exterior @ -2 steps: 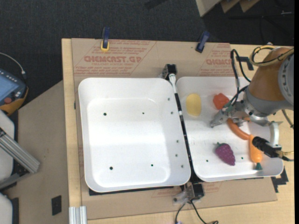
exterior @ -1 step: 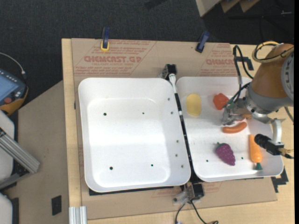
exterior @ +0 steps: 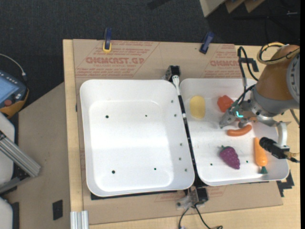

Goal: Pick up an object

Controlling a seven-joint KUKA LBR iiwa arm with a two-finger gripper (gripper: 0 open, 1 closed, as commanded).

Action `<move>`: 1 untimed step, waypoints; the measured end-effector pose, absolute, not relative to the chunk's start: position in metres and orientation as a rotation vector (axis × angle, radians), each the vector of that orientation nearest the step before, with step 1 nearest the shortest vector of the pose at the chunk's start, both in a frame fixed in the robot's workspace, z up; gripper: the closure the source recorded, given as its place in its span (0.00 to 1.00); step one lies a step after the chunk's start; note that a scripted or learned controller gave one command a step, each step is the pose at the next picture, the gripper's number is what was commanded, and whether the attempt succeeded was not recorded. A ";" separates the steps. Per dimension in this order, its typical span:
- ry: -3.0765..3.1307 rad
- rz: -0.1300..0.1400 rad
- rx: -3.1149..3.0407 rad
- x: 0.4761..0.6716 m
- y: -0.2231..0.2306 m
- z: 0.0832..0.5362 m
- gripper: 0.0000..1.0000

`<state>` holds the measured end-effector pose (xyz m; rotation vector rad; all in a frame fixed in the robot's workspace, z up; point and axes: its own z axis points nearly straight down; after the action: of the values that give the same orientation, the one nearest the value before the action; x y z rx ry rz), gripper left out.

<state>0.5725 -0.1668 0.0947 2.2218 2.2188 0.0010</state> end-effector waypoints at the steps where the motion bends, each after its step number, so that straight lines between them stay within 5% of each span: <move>1: 2.221 -0.001 2.224 0.569 -0.183 0.084 0.00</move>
<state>0.5686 -0.1829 0.0841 2.2239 2.2210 -0.0010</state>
